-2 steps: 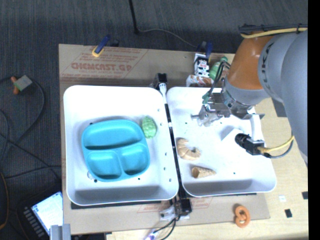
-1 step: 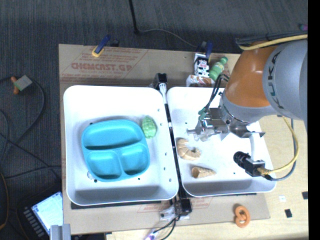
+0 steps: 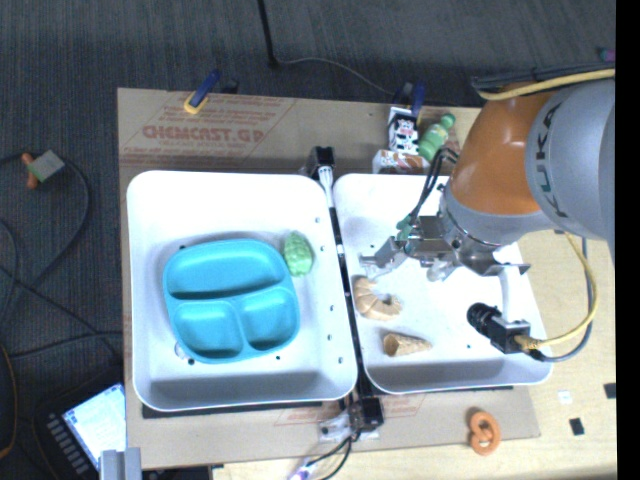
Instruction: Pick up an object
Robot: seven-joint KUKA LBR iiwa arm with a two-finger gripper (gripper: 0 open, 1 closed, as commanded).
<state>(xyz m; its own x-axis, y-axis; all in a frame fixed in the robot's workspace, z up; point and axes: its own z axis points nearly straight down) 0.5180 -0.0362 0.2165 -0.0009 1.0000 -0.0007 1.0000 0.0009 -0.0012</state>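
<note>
The croissant-shaped toy by the right bin's left wall looks light and stiff, best pinched across its middle; whether the gripper is released, I cannot tell.

Dark carpet, cluttered edges.
Grey carpet floor surrounds a brown cardboard sheet on the bench; black cables trail across, and a small grey-orange block lies left.
</note>
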